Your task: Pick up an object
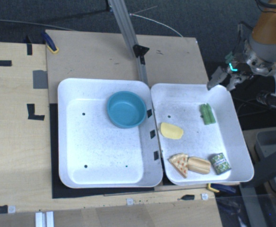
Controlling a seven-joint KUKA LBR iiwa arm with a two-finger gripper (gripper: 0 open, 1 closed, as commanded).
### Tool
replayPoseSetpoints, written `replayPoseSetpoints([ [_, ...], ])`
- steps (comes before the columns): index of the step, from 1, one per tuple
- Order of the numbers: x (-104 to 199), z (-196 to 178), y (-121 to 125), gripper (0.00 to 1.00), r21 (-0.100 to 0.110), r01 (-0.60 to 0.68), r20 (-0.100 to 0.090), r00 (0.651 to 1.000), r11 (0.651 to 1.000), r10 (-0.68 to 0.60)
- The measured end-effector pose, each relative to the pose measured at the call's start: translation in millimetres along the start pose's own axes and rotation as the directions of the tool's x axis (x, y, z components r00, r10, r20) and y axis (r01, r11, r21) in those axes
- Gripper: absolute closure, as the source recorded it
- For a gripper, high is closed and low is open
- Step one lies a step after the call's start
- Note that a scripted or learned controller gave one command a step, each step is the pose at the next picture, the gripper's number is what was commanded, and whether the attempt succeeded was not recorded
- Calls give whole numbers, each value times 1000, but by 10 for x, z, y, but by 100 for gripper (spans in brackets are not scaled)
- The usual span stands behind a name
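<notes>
White plastic forms both shallow bins, set side by side on the bench so that their inner rims touch. The left bin (72, 141) carries a blue bowl (126, 109), upright near its far right corner. The right bin (242, 150) holds the loose candidates for picking: a green stick-like piece (207, 113) toward the far side, a yellow rounded piece (171, 131) near the shared rim, and, along the near edge, a pizza-slice toy (178, 164) touching a tan bread-like roll (199, 165), with a small green can (220, 163) just beside the roll. The gripper (221, 81) hangs at the right bin's far right corner, above the rim and clear of every item, with nothing between its dark tips; how far they are spread cannot be read from this angle. The green piece lies nearest to it and apart from its neighbours, so it appears the easiest target; the clustered toys at the near edge would likely crowd a descent.
</notes>
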State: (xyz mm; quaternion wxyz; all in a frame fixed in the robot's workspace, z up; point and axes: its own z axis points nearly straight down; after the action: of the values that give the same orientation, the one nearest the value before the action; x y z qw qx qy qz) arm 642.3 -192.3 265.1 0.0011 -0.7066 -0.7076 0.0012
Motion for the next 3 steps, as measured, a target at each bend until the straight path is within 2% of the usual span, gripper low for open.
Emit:
replayPoseSetpoints([
  [1,0,-12,5,0,-2,0,1,1000,1000,0],
  [3,43,891,85,0,2,2,0,1000,1000,-2],
])
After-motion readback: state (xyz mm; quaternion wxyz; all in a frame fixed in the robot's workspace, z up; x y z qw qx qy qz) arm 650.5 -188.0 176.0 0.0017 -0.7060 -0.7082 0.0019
